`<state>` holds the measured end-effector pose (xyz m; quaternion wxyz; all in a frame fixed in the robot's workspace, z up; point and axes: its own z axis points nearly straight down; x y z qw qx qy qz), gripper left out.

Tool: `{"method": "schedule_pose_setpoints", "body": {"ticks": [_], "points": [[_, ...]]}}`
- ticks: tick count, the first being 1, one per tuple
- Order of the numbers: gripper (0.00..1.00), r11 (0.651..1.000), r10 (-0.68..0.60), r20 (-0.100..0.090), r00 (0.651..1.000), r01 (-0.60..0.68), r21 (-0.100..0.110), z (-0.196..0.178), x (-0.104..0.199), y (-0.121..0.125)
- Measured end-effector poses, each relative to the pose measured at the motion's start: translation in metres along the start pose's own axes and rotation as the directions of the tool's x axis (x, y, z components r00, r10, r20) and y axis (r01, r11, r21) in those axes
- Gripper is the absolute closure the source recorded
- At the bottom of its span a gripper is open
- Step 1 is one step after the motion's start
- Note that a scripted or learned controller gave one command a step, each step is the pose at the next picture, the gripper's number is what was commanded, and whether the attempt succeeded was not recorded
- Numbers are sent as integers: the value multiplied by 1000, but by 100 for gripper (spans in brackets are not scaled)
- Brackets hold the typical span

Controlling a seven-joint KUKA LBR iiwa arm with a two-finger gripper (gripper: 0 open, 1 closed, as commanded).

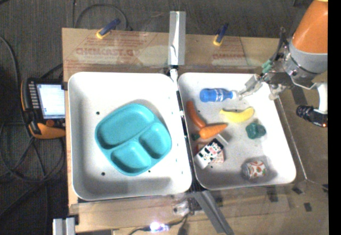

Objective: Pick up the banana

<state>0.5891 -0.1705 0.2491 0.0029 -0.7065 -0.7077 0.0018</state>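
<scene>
The yellow banana (pixel 238 115) lies in the right bin (pixel 285 175), in its upper middle, just below a blue bottle (pixel 216 95). My gripper (pixel 261 89) hangs over the bin's upper right corner, up and to the right of the banana and apart from it. It stands open, one finger (pixel 249 88) pointing toward the bottle's cap, and nothing sits between the fingers.
Below the banana lie an orange carrot (pixel 211 130) and a red sausage (pixel 194 114). A green toy (pixel 255 131), a black-and-white cube (pixel 211 154) and a round patterned object (pixel 255 169) share that bin. The left bin (pixel 80 175) holds a teal divided tray (pixel 134 137).
</scene>
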Motion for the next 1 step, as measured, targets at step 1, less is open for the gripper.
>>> {"method": "schedule_pose_setpoints", "body": {"ticks": [1], "points": [[0,991,-131,0,991,131,-2,157,-25,26]]}}
